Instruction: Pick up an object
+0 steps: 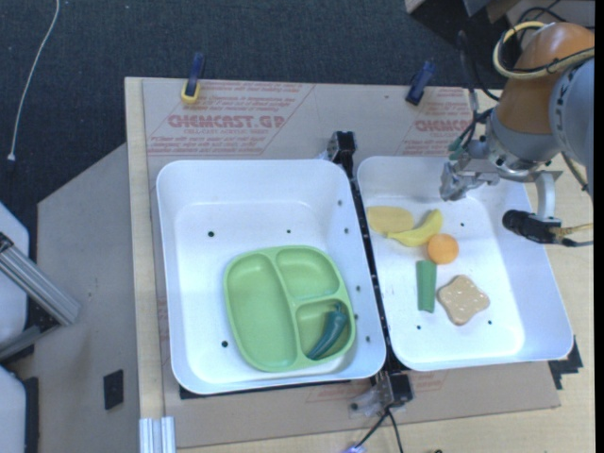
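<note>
1. The claw (460, 183) is observed over the rear part of the right bin (538, 343), near its back wall. Whether it is apart or together cannot be told at this angle; nothing is seen held in it.
2. The candidate objects are found grouped in the right bin: a banana (421, 229) touching a pale yellow piece (389, 219), an orange (443, 248) just beside the banana's tip, a green stick-shaped item (427, 286) and a slice of toast (461, 299) towards the front.
3. The banana is judged the nearest target, lying just forward and left of the claw.
4. A clean grasp is judged to require alignment across the banana's narrow width, away from the orange and the yellow piece, so that neighbours are not nudged.
5. A vertical descent is advised, with closing only once the fruit is straddled.
6. The left bin (179, 192) is noted to hold a green divided plate (269, 305) with a dark green pepper (329, 332) in one compartment; it is well apart from the claw.
</note>
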### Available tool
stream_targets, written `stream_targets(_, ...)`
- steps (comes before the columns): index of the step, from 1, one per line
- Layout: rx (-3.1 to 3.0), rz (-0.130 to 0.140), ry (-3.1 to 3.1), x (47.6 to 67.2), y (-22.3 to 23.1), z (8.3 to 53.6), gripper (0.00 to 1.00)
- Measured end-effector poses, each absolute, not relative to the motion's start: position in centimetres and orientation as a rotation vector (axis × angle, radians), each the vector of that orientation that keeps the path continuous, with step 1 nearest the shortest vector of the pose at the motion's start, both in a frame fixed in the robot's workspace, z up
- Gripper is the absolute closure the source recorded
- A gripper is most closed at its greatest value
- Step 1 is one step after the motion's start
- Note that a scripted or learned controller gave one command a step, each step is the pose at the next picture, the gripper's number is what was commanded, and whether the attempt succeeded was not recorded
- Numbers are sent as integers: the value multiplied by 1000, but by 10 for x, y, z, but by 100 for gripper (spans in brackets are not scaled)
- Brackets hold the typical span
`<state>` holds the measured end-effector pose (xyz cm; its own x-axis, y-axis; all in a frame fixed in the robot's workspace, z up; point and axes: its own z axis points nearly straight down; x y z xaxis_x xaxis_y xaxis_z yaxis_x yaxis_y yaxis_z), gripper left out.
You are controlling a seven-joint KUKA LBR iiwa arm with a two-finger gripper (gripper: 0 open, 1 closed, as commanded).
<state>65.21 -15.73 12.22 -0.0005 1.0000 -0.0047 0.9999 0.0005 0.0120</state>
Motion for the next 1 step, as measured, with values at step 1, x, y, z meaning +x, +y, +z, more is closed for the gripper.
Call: stream_targets(1, 2215, 6, 2218, 657, -155, 187, 100)
